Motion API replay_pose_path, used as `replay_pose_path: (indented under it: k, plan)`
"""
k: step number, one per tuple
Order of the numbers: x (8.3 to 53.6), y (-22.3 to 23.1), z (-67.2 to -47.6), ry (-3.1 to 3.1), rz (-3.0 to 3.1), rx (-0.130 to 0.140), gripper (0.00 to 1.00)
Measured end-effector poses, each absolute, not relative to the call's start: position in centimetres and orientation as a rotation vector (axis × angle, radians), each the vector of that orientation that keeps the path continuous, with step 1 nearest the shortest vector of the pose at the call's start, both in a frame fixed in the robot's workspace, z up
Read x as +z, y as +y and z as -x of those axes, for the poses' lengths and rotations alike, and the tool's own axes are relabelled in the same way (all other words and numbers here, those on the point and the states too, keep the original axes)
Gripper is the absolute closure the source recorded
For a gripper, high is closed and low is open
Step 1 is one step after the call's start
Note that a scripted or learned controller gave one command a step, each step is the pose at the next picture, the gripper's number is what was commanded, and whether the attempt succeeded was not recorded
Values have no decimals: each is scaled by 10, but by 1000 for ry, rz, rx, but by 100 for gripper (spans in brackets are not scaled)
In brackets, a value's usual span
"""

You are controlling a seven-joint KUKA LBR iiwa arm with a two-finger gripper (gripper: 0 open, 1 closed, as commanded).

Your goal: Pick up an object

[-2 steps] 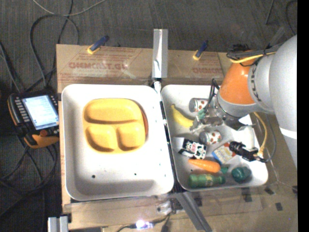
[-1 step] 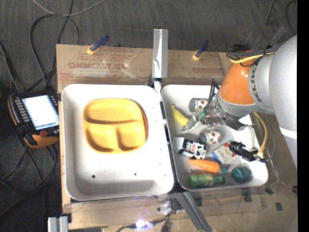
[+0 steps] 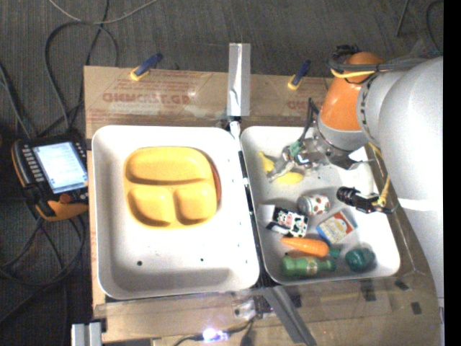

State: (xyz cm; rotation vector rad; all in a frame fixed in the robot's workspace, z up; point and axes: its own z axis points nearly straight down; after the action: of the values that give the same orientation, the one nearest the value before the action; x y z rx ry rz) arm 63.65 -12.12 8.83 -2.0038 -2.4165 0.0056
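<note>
1. I am reaching in from the right over the far part of the right bin (image 3: pixel 263 216), with my gripper (image 3: pixel 289 158) hanging low near that bin's far left corner.
2. I am not getting a clear enough look to tell whether my gripper is apart or together.
3. The yellow object (image 3: pixel 287 177) is lying on the bin floor just beside my gripper and is partly hidden by it. Its long axis seems to be running from far left to near right, and I cannot tell which end is which.
4. Nearer in the same bin, a small can (image 3: pixel 315 205), a black-and-white box (image 3: pixel 289 222) and a red-and-white packet (image 3: pixel 336 228) are sitting close together.
5. Along the near edge, an orange carrot (image 3: pixel 306 246) and a green bottle (image 3: pixel 306 267) are both lying lengthwise left to right. A teal round thing (image 3: pixel 359 258) is resting just right of them.
6. The left bin (image 3: pixel 108 265) is holding a yellow divided tray (image 3: pixel 171 186).
</note>
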Motion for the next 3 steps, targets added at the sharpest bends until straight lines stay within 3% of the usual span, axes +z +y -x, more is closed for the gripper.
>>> replay_pose_path:
  k: [1, 2, 3]
  plan:
    - [90, -119, -620, -2232, 2227, -11, 0]
    - [97, -120, -619, -2235, 2225, -2, 100]
    - [97, -120, -619, -2235, 2225, 0, 0]
